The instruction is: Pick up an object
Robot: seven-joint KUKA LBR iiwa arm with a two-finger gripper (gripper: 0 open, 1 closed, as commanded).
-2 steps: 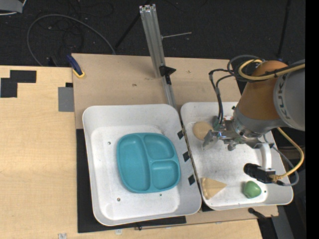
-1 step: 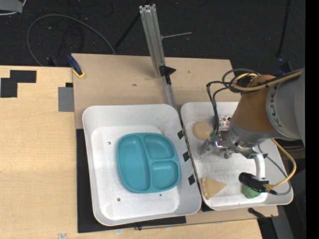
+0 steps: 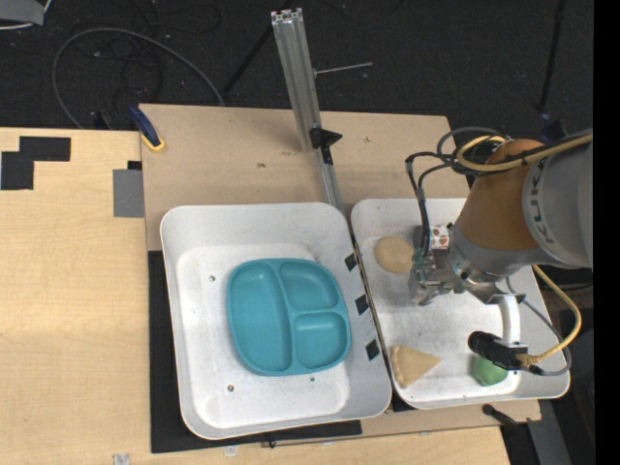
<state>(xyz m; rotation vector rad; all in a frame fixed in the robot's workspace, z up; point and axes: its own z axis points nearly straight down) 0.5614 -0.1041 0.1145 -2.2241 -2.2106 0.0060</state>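
Note:
My gripper (image 3: 427, 284) hangs low over the middle of the right bin (image 3: 441, 387), under the orange wrist band. A tan round piece (image 3: 392, 254) lies just left of the gripper, near the bin's far left side. A tan wedge (image 3: 414, 364) rests at the bin's front left. A green object (image 3: 490, 372) sits at the front right, partly hidden by robot hardware. The arm's body hides whether anything is between the fingers.
The left bin (image 3: 189, 260) holds a teal divided plate (image 3: 287, 314). An upright metal post (image 3: 302, 76) stands behind the bins. Black clips (image 3: 360, 303) sit along the seam between the bins.

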